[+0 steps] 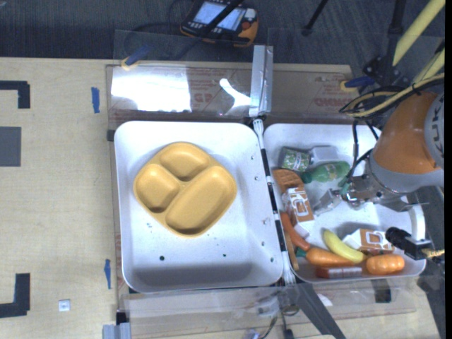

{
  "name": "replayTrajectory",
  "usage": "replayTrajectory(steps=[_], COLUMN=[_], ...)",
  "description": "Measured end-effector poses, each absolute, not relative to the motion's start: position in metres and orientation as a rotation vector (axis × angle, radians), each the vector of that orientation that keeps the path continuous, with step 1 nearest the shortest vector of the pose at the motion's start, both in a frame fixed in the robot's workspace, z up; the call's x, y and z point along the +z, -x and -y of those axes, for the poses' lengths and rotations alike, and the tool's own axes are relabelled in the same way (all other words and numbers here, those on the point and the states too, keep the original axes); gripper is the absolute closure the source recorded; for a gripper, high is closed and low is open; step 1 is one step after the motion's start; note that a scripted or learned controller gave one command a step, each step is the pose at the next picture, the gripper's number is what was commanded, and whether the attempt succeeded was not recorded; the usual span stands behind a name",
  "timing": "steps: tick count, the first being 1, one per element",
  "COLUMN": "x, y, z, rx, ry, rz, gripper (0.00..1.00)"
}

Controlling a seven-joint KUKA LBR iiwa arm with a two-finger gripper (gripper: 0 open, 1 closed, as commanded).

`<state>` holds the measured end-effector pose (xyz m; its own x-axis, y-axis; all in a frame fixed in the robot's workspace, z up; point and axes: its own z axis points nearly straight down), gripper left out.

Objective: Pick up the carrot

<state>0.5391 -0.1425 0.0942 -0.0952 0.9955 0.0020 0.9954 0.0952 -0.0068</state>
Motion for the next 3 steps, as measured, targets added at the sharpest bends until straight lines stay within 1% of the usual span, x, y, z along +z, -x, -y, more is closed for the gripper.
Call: replayTrajectory(steps=[1, 2, 3], x=[0.093, 0.181, 0.088], y=[-0.48, -0.492, -0.478], z=[0.111, 0.081, 0.093], rx=[0.001, 0.006, 0.007], ry=[2.492, 2.231, 2.248], rz=[1.931, 2.209, 2.189], gripper=[0.0, 0.0, 0.0])
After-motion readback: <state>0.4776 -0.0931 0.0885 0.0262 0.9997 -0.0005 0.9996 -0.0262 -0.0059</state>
